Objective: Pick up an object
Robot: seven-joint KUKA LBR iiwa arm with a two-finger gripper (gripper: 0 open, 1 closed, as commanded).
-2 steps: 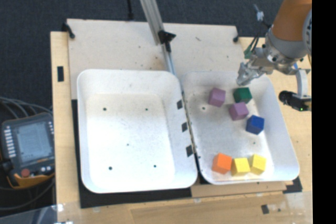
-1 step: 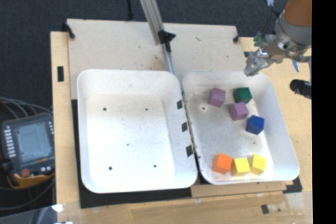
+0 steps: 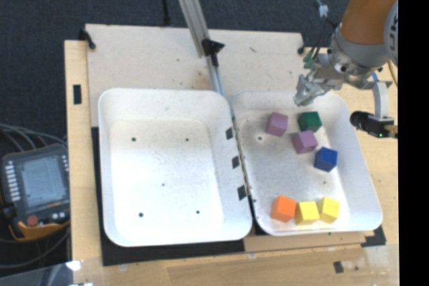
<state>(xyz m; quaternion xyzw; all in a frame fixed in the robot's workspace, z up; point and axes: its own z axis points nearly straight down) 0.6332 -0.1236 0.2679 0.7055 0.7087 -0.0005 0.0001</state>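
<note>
Approach step, nothing grasped yet. Hand (image 3: 305,96) hovers over the far edge of the right shallow white plastic bin (image 3: 362,177); finger spread: cannot tell. Nearest candidate, a small green cube (image 3: 310,120), lies just beside the hand, toward the bin's middle, next to a small purple cube (image 3: 277,123). Next: centre over one, descend.

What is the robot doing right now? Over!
Tool hovering above right bin's far edge, nothing held. Green cube nearest, purple cubes beside it. Nothing in the way. Over.
</note>
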